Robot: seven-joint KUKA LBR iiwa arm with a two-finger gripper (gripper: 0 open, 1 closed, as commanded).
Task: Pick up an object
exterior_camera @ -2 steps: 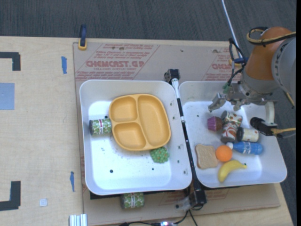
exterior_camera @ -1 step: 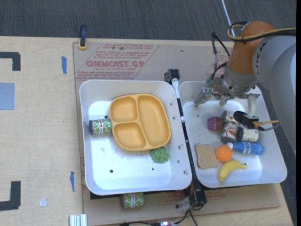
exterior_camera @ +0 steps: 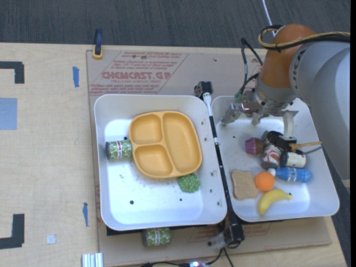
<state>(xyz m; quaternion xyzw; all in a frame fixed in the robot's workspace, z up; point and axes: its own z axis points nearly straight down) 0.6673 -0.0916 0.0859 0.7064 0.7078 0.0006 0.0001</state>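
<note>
Reaching in from the right, arm (exterior_camera: 311, 65) bent down over right bin (exterior_camera: 322, 204) far end, pincer (exterior_camera: 261, 115) state indeterminate, objects clustered near it, orange (exterior_camera: 265, 181), banana (exterior_camera: 272, 200), blue bottle (exterior_camera: 292, 174).

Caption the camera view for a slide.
Arm's end effector hangs over the right bin of toy food; yellow divided plate lies in the left bin.

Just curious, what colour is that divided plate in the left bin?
Yellow-orange all over; the divided plate shows plainly in the camera view.
</note>
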